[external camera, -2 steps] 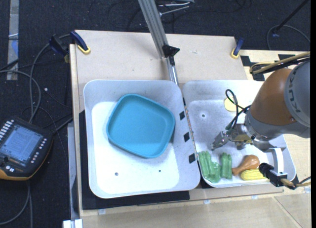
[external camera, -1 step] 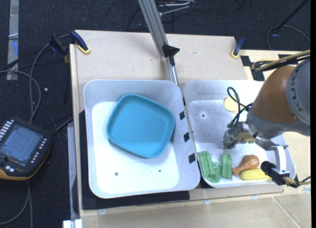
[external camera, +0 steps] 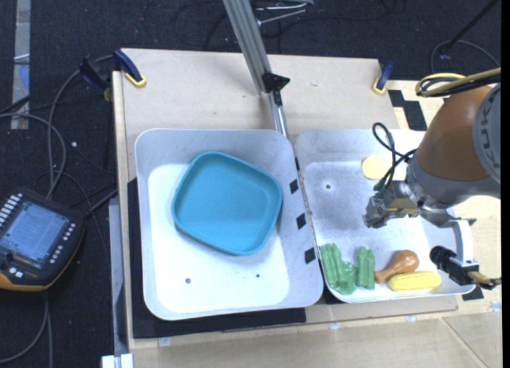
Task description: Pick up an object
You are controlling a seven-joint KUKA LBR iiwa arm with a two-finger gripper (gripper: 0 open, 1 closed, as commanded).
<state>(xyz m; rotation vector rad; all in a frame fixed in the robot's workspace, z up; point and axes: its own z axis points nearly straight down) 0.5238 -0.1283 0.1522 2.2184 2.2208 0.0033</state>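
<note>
Gripper is hanging over the right bin; finger gap too blurred to tell. Lying just beyond the fingers toward the near rim: knobbly green pods, glossy brown drumstick, yellow corn cob. Smooth rounded-square blue plate is sitting well apart.

One blue plate — two green pieces
</note>
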